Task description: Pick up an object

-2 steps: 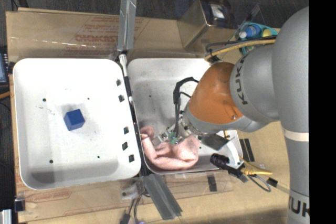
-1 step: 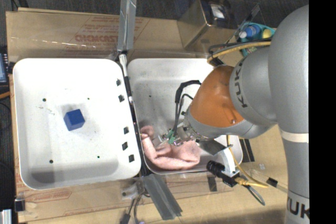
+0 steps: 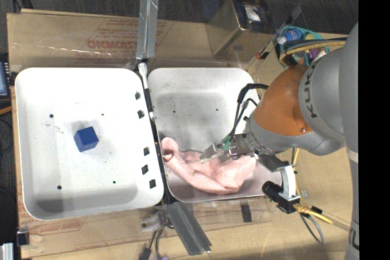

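A pink soft cloth-like object (image 3: 207, 172) lies crumpled along the near edge of the right bin (image 3: 195, 85). My gripper (image 3: 220, 153) is down in that bin, right at the cloth's upper edge, with its fingers touching or just above the pink material. A blue cube (image 3: 86, 138) sits alone in the left bin (image 3: 36, 88), far from the gripper. The grey arm with its orange band (image 3: 280, 109) reaches in from the right and covers the right bin's far right side.
A metal divider bar (image 3: 146, 33) runs between the two bins, with black clips along the shared wall. A brown box (image 3: 234, 24) and bundled cables (image 3: 298, 39) stand behind the right bin. Cardboard lies under both bins.
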Available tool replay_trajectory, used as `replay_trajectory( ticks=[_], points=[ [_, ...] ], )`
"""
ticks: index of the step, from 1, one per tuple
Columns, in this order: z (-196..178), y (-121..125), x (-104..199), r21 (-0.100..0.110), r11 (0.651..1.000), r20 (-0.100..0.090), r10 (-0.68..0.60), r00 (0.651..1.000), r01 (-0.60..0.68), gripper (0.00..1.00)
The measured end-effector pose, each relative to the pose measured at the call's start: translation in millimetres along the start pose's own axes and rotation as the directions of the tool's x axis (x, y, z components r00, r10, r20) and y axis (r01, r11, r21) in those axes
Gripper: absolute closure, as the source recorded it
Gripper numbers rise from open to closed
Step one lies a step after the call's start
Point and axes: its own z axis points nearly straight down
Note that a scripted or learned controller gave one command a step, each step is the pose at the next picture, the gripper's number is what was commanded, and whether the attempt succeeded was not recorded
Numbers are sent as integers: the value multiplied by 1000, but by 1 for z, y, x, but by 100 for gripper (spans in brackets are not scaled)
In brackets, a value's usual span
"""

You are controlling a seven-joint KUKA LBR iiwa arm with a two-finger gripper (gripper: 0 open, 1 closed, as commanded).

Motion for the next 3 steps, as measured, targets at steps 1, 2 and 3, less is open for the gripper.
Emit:
replay_trajectory(
  ticks=[1, 2, 3],
  points=[
    [42, 31, 40, 3, 1000, -2, -7, 1000, 7, 0],
    [32, 32, 40, 4, 1000, -4, -10, 1000, 11, 100],
    [32, 32, 40, 4, 1000, -3, -11, 1000, 11, 0]
  ],
)
